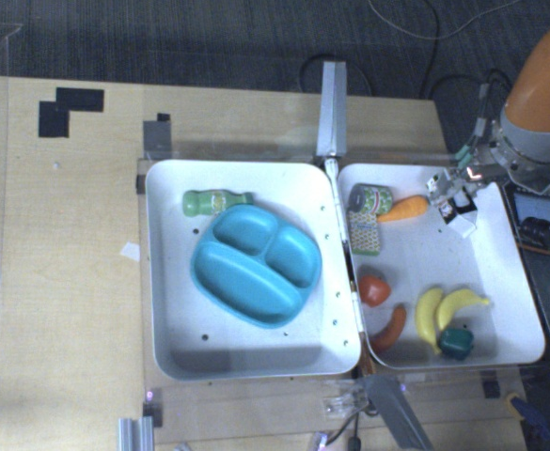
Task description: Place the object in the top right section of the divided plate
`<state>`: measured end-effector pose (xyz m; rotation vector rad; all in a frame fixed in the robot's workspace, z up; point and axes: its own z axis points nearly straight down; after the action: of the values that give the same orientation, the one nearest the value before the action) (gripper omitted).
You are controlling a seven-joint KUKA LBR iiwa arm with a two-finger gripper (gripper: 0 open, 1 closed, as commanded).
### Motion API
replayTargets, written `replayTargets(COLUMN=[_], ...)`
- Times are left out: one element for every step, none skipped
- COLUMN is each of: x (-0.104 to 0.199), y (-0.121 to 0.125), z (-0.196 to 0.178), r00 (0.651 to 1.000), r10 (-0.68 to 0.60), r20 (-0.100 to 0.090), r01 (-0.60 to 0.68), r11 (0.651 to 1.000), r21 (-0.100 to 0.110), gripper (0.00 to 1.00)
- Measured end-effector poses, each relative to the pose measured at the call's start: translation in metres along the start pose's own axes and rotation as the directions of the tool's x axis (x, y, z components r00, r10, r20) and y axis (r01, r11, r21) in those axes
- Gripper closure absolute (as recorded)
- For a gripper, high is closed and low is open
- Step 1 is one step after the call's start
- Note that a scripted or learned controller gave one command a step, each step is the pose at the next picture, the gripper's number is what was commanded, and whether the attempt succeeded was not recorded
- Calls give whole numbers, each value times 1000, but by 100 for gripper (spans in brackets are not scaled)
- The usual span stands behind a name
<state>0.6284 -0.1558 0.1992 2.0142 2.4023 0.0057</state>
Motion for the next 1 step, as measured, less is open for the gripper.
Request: replayTargets(x=[-22], y=[23], z=[-64], r00=[999], r10=[-32], r20=[0], r01=[32], r11=[999], r21=[-1], gripper=[100])
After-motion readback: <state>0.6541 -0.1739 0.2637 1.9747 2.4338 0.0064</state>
